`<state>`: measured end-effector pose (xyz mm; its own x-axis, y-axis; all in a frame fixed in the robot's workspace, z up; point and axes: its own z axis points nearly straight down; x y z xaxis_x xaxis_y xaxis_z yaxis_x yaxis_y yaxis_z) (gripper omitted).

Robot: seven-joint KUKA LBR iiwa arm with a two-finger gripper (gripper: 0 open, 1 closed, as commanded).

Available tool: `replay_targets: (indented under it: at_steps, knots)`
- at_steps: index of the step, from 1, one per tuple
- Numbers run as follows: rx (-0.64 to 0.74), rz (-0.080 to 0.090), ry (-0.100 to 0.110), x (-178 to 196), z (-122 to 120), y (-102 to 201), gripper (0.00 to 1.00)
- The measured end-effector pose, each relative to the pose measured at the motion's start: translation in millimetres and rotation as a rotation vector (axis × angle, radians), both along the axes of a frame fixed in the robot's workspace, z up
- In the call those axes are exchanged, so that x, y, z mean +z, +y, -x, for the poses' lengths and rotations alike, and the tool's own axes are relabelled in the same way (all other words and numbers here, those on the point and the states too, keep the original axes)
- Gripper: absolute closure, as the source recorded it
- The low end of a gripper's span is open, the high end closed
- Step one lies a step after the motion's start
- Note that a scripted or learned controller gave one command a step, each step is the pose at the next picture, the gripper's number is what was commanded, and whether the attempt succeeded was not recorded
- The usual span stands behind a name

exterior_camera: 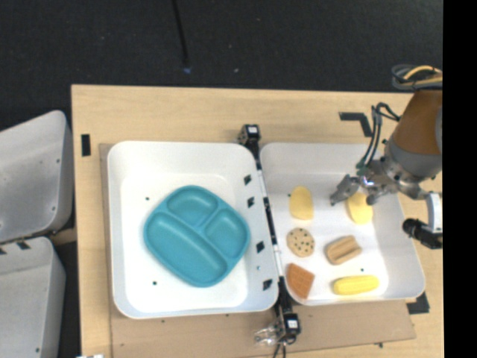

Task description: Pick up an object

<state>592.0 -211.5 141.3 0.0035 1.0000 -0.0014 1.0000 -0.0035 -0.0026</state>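
Observation:
The right bin (395, 274) holds several toy foods. A pale yellow piece (302, 203) lies at its left, with a speckled cookie (300, 242) and an orange-brown wedge (300, 280) below it. A brown roll (343, 250) and a yellow banana-like piece (355, 284) lie toward the front. My gripper (358, 196) hangs low at the bin's right, open, its fingers spread just above a second yellow piece (361, 211). Nothing sits between the fingers.
The left bin (127, 289) holds a blue divided plate (196, 234). A black clip-lined divider (262, 215) separates the bins. The arm's grey wrist and orange band (417, 133) rise over the right bin's far right corner.

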Motion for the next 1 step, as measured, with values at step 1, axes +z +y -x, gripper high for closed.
replay_targets:
  at_steps: [1]
  knots:
    - [-0.001, 0.002, -0.008, 14.9, -1.7, -1.4, 1.0]
